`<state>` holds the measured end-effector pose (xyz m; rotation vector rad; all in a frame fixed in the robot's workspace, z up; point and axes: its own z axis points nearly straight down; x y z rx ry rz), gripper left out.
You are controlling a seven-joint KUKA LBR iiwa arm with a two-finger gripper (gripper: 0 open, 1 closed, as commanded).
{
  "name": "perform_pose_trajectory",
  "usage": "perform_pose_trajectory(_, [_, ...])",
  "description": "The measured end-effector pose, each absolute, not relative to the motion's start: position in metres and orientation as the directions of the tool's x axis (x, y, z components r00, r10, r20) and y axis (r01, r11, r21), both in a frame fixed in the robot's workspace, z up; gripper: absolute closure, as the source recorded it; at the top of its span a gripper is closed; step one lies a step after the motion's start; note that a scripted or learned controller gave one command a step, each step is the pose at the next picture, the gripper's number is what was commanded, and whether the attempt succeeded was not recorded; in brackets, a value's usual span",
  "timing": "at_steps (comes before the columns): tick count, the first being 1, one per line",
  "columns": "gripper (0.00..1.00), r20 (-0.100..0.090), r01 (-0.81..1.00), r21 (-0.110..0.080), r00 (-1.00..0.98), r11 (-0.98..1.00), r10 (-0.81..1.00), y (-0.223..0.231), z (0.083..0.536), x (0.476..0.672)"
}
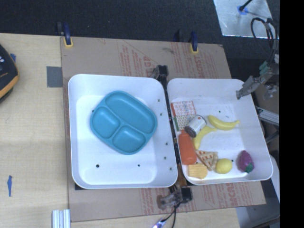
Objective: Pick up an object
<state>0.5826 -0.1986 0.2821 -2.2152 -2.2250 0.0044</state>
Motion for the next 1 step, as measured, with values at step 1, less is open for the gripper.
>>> perform_pose_trajectory(1, [0.00,-0.001,1.000,-0.004,-0.006,0.006,1.000,-0.1392,0.2107,0.5622])
